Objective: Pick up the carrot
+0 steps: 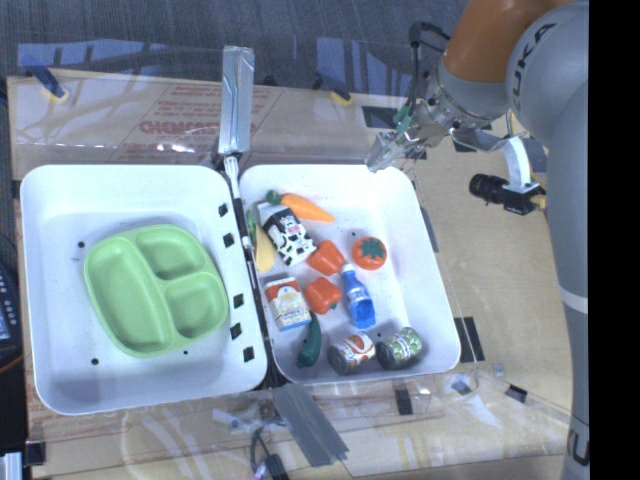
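Left bin (40, 268): shallow, white, plastic, holding a light green three-compartment plate (155, 288) set roughly in the middle. Between the bins, a strip of silvery tape (236, 103) running up from the shared wall.

Right bin (425, 238): same shallow white plastic, crowded. Near its upper left, the small orange toy carrot with a green top (305, 208), lying flat, long axis close to horizontal in the camera view, pointed tip toward the right and slightly down, green end at the left beside a black-and-white cow-patterned carton (288, 238). Just left of the carton, a pale yellow banana-like piece (263, 253). Below, two orange-red blocky pieces (325, 258), a red tomato with a green cap (369, 253), a blue bottle (357, 298), a small printed box (287, 303), a dark green cucumber-like piece (311, 343) and two cans (352, 353) along the lower edge.

Further right and up: the end effector (385, 153), hovering over the upper rim of the right bin, carrying nothing; fingers too small and blurred to tell whether spread or closed. Carrot down and to the left of it, near but clearly apart, with free white floor above and to the right of the tip. Judged from this: a short travel left and down, fingers best set across the carrot's long axis, carton crowding the green end.

Surface: pale wooden desk (520, 298) under clear plastic sheeting, taped in places. Beyond it, dark grey floor.
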`<action>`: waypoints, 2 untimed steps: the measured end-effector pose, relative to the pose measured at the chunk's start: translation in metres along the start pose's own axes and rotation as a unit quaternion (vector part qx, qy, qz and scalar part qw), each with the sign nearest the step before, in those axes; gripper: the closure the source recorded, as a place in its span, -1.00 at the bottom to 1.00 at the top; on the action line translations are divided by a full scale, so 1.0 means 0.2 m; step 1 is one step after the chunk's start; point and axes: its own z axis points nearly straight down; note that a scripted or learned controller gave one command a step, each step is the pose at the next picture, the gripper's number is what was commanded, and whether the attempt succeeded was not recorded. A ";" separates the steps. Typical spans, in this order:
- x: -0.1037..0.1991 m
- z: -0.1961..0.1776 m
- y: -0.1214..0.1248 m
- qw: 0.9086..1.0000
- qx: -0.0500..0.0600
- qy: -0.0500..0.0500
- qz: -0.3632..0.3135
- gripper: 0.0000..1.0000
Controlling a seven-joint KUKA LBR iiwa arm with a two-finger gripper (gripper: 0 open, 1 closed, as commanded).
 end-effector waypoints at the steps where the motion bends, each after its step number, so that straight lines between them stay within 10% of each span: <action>1: 0.31 0.18 0.04 1.000 0.004 0.002 0.025 1.00; 2: 0.30 0.18 0.04 1.000 0.004 0.002 0.026 -1.00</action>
